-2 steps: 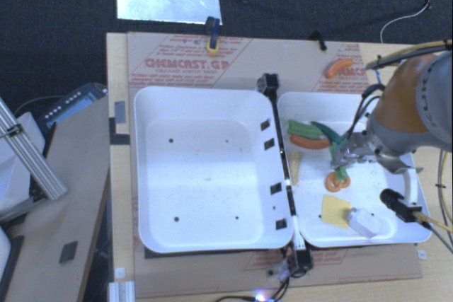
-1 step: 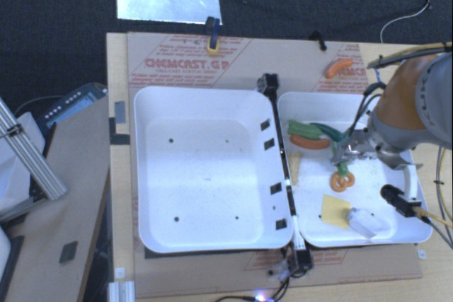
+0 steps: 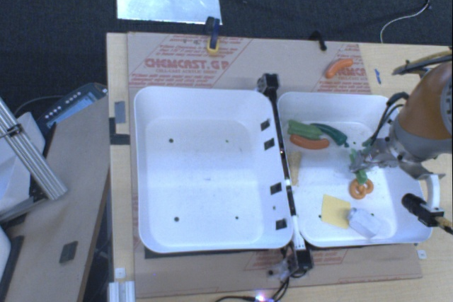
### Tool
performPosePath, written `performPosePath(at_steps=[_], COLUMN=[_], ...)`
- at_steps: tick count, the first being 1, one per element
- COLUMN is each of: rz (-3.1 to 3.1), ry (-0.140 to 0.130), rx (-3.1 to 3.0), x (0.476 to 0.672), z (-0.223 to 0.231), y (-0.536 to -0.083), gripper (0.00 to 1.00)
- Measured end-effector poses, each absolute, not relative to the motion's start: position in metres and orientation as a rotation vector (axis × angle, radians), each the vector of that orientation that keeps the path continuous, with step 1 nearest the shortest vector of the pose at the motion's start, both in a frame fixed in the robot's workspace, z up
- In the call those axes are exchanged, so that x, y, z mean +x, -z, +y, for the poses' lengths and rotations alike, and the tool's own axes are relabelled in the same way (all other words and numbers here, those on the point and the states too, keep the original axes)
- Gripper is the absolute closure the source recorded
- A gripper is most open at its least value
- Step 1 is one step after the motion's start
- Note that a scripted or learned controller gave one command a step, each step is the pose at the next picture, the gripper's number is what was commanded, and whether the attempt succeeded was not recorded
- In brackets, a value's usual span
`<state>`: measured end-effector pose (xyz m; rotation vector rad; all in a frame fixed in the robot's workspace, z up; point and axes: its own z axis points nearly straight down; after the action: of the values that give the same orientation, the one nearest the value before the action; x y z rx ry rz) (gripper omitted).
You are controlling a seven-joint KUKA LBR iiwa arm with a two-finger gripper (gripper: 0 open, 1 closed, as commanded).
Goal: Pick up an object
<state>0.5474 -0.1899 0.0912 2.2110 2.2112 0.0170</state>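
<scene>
The right bin (image 3: 340, 104) holds several small items. A green pepper-like piece (image 3: 316, 130) lies over an orange sausage shape (image 3: 309, 143) near its back left. An orange pretzel (image 3: 361, 188) sits mid-right, a yellow slice (image 3: 335, 211) and a pale grey block (image 3: 364, 223) lie at the front, and a small tan piece (image 3: 294, 166) rests by the left wall. My gripper (image 3: 359, 163) hangs low in the right bin, just behind and above the pretzel, with a bit of green showing at its tip. The arm's orange band (image 3: 432, 109) is at the right edge.
The left bin (image 3: 205, 173) stands beside the right one, with black clips (image 3: 274, 166) along the shared wall. An orange item (image 3: 340, 68) lies on the board behind the right bin. A yellow clamp (image 3: 212, 46) sits at the board's back edge.
</scene>
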Motion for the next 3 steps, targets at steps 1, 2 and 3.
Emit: performPosePath(at_steps=[1,2,3], rz=[2.206,2.221,2.223], ry=[-0.016,-0.005,-0.01], rx=[2.209,2.212,2.218], x=[0.491,0.488,0.489], z=[-0.209,-0.207,-0.205], y=[-0.091,-0.159,-0.085], gripper=[1.0,1.0,1.0])
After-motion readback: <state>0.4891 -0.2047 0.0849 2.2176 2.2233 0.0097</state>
